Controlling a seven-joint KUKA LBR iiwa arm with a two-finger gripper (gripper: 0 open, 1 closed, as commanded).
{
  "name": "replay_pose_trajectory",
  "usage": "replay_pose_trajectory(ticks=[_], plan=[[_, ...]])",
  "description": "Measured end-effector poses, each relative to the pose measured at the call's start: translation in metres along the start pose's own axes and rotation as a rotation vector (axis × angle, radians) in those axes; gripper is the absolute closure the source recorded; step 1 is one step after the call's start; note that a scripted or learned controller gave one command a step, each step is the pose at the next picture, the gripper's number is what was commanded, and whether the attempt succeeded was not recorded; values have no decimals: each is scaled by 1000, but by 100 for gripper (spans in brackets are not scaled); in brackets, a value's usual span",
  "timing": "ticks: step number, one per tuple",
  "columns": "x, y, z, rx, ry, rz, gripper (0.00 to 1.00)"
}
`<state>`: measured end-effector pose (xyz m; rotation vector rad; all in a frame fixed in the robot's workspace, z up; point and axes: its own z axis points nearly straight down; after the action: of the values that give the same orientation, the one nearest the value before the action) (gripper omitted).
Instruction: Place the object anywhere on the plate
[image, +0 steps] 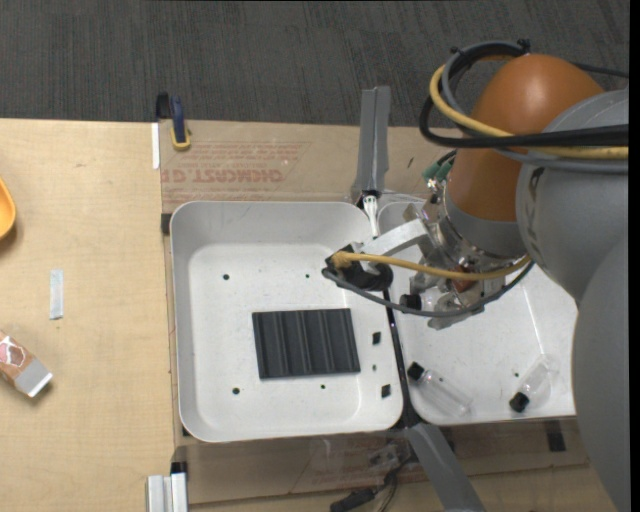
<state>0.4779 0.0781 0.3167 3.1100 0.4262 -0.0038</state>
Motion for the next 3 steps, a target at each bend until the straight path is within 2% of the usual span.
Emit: replay_pose_trajectory(ticks=[1, 2, 3], plan=[[23, -34, 49, 1, -3, -110, 100], [23, -33, 49, 1, -2, -111, 0], [78, -61, 6, -1, 1, 76, 0]])
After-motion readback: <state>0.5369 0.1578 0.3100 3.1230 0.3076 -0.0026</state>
